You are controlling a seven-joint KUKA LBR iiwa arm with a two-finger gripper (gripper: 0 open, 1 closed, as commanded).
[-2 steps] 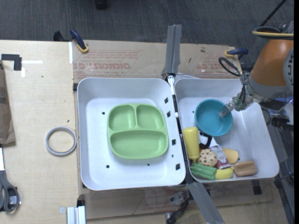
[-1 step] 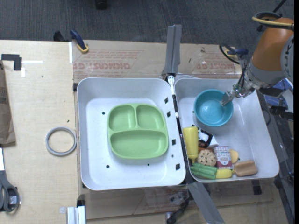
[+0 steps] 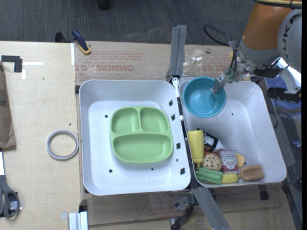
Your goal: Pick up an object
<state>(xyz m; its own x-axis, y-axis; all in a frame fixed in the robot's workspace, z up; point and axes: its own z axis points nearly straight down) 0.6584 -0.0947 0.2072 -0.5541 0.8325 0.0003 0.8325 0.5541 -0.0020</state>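
A blue bowl (image 3: pixel 202 99) sits at the far left corner of the right bin (image 3: pixel 268 143), its edge overlapping the divider between the bins. My gripper (image 3: pixel 222 83) comes down from the upper right and is shut on the bowl's right rim, one finger inside and one outside. The front of the bin holds a yellow bottle (image 3: pixel 195 145), a cookie (image 3: pixel 209 162), a pink packet (image 3: pixel 229 159), a green pea pod (image 3: pixel 208 176) and a brown bread roll (image 3: pixel 252 172).
A green divided plate (image 3: pixel 141 134) lies in the left bin (image 3: pixel 91 143). On the bench to the left are a tape ring (image 3: pixel 62 144) and scissors (image 3: pixel 7 202). A grey metal bar (image 3: pixel 177 49) stands behind the bins.
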